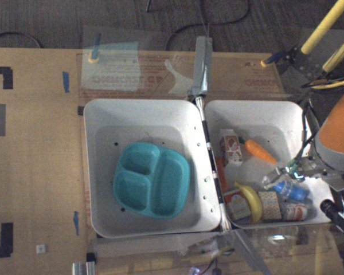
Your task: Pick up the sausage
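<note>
Right bin point(286, 116) is crowded, left bin point(97, 119) has just a teal divided plate point(152, 179) sitting flat in the middle. The hand point(280, 175) is over the right bin, low among the clutter, near the blue bottle point(291, 191) and just past the tip of the carrot point(259, 150). I can't tell how far open the hand is, too small and blurry, and I can't make out anything in its grip.

The sausage point(219, 175), as I read it, is the dark red strip lying along the right bin's left wall, below the small carton point(230, 146) and above the banana point(251, 200). It is well apart from the hand.

My guess: the sausage is wedged against the wall because the pile pushed it there, which makes it awkward to grab. The hand looks aimed at the wrong side, so the pick is not yet done. A can point(269, 205) lies beside the banana.
</note>
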Action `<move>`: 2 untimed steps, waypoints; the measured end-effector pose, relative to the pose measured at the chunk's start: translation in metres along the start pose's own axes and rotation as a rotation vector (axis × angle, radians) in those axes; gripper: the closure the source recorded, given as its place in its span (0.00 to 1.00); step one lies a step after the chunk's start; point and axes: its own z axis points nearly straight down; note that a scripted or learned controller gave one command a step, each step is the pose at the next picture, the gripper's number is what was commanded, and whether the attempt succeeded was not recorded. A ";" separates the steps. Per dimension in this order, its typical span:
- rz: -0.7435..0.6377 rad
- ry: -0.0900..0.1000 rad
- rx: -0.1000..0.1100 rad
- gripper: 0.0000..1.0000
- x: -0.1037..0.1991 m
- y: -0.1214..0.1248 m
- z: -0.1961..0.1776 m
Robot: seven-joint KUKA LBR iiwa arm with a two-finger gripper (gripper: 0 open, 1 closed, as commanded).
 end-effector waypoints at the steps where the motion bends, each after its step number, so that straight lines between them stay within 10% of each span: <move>1: 0.311 -0.006 -0.018 0.00 0.059 0.015 0.063; 2: 0.618 -0.004 -0.011 0.00 0.049 0.100 0.064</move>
